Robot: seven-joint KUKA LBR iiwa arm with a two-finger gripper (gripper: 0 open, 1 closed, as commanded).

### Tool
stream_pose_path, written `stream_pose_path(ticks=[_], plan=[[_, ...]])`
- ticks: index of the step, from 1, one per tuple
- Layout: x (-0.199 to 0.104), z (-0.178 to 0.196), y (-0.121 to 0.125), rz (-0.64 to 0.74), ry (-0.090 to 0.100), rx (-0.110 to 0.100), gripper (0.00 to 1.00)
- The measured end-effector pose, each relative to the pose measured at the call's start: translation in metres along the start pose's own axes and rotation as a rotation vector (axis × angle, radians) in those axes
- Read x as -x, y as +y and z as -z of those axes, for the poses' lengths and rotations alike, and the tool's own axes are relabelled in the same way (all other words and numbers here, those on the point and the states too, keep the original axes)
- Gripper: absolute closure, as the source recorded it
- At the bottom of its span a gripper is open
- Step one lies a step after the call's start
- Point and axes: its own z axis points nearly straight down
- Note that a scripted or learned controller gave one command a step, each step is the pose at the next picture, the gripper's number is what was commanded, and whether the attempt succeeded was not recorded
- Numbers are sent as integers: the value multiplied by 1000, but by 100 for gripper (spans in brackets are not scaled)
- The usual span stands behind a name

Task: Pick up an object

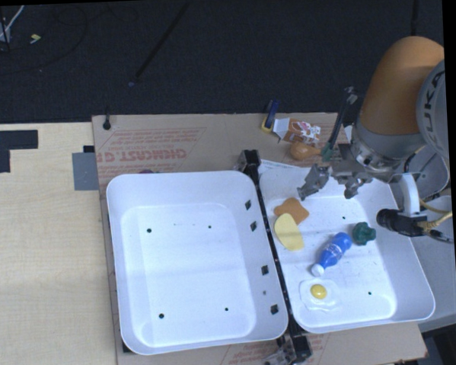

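Note:
The right bin point(405, 298) holds several small objects: an orange slab point(292, 210), a yellow wedge point(288, 233), a blue bottle with a white cap point(331, 253), a dark green lump point(362, 233) and a fried-egg toy point(318, 294). My gripper point(331, 185) hangs over the far part of this bin, above and right of the orange slab. Its two fingers point(313, 182) are spread apart with nothing between them.
The left bin point(123, 221) sits beside the right one, with a black clamp strip point(263, 237) between them. Small packets point(302, 134) lie on the cardboard behind the right bin. A black cylinder point(398, 222) juts in at the right edge.

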Motion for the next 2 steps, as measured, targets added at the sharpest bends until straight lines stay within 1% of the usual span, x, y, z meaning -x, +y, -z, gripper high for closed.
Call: stream_pose_path(ticks=[1, 2], plan=[[25, -149, -4, -2, 0, -7, 0], [44, -143, 41, 4, -1, 5, 0]])
